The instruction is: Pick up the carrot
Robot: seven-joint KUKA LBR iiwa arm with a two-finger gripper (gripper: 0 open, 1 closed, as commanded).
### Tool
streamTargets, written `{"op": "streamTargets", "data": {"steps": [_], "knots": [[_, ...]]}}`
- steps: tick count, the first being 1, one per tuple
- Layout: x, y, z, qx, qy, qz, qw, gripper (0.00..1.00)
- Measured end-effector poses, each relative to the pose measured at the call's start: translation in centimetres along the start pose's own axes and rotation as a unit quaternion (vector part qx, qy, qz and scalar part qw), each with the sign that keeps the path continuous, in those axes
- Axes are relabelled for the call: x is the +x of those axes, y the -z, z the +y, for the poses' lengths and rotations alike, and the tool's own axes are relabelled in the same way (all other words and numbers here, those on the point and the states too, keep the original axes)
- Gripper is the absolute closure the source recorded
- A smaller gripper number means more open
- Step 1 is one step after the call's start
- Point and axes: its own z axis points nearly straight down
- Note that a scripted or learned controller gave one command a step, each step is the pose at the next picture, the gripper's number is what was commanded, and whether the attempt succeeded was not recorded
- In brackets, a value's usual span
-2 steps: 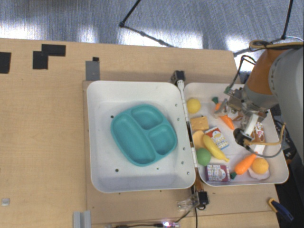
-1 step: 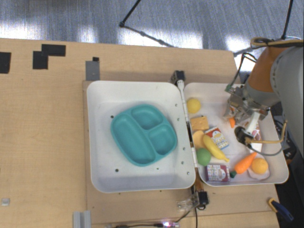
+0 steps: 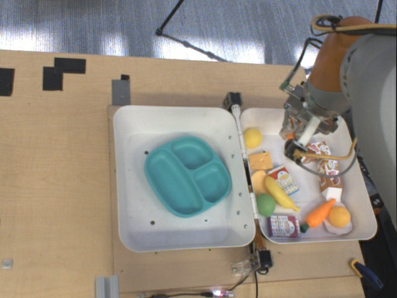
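Carrot: we log it by the right bin's front right corner, touching an orange. Gripper: over that bin's back edge; whether apart or together, we cannot tell.

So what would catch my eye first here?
Probably the teal divided plate, alone in the left bin. Next comes the jumble of toy food in the right bin, with an orange carrot near the front. The grey-and-orange arm reaches over that bin's far end.

Grey arm from the right, orange-banded wrist, end effector angled down-left.
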Motion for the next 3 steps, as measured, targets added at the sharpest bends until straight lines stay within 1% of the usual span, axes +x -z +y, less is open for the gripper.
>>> {"op": "streamTargets", "data": {"steps": [1, 2, 3], "knots": [[4.7, 3.8, -8.9, 0.001, -0.111, -0.001, 0.9938, 1.0], [4.6, 3.8, -8.8, 0.001, -0.111, -0.001, 0.9939, 0.0], [0.1, -0.1, -7.6, 0.001, -0.032, -0.001, 0.9995, 0.0]]}}
